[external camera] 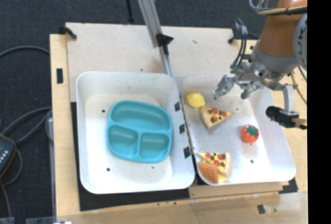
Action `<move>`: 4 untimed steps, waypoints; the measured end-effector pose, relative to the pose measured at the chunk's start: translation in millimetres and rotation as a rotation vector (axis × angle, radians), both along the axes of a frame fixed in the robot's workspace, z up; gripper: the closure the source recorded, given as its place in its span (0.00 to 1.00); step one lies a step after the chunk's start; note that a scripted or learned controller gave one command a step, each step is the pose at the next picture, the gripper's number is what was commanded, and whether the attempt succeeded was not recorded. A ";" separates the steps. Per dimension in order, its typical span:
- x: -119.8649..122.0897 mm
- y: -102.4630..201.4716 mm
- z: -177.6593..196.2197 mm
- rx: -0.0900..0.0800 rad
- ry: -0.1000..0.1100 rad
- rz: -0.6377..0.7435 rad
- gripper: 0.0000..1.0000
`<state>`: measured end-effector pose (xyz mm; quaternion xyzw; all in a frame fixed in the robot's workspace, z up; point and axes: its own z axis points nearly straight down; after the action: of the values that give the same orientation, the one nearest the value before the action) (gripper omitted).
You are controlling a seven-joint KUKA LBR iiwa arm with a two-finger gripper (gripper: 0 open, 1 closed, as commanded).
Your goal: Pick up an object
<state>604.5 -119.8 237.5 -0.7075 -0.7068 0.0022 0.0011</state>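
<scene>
In the right bin (279, 163) lie a yellow lemon (195, 100), a pizza slice (214, 116), a red tomato (249, 134) and a second pizza slice on a waffle (215, 165). My gripper (235, 89) hangs over the back of that bin, open, its two fingers spread with nothing between them. It is above and to the right of the upper pizza slice, apart from every object.
The left bin (93, 166) holds a teal three-compartment tray (139, 131). A slanted aluminium pole (150, 16) rises from the bench behind the bins. Black clips line the divide between the bins (182, 129). Cables run along the arm at right.
</scene>
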 end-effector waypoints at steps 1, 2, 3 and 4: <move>-7.9 -3.2 -45.6 0.000 -0.001 0.000 0.00; -2.1 1.2 -92.3 0.001 -0.001 0.000 0.00; -0.6 -0.5 -78.0 0.000 -0.008 -0.007 1.00; 3.9 -1.3 -13.4 -0.001 -0.012 0.003 1.00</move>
<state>608.4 -121.2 224.1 -0.7065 -0.7077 -0.0020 -0.0035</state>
